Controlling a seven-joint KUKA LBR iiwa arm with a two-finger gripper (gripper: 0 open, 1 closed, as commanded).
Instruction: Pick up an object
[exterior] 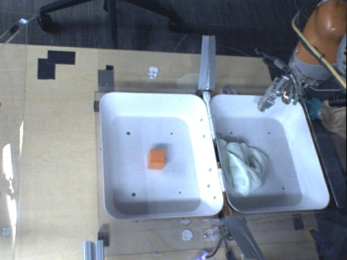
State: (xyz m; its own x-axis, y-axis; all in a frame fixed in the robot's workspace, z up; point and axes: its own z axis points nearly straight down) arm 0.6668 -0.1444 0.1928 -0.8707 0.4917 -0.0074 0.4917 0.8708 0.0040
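An orange cube (156, 159) rests on the floor of the left bin (114, 145), near its middle. A crumpled pale green cloth (244, 164) lies in the right bin (303, 161), against its left wall. My gripper (269, 99) hangs over the right bin's far rim at the upper right, well away from both the cloth and the cube. Nothing is visible between its tips.
A grey metal post (206, 64) rises behind the divider between the two bins. Black tape patches (54, 63) mark the wooden bench at far left. Cables and a yellow hose (317, 58) run along the arm at the right edge.
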